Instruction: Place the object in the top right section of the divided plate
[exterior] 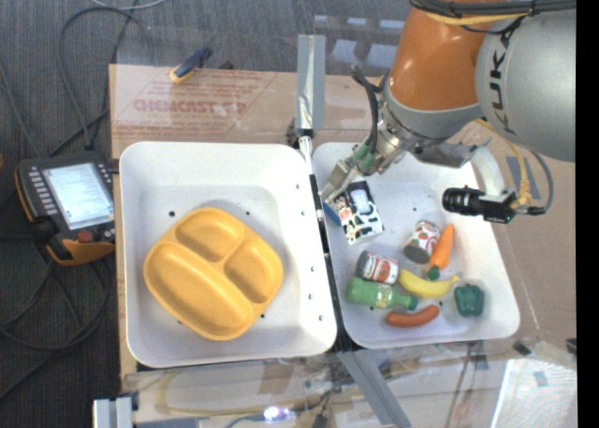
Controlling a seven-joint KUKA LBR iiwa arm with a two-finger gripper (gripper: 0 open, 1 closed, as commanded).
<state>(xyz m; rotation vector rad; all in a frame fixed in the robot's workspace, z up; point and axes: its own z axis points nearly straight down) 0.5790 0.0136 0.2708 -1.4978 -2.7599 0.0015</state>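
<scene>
Overhead, hand (348, 173) hangs by right bin's (496, 323) left wall; grip state unclear. Carton (358, 214) just below; yellow plate (213, 272) sits apart in left bin (140, 229).

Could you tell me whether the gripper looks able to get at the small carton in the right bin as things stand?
Probably yes: the gripper hangs just above the carton, which lies apart from the other items, uncovered.

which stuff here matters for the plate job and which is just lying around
Job: divided plate in the left bin; gripper over the carton.

Lying about: cans, bottle, banana, carrot, pepper, chili, pendant.
</scene>
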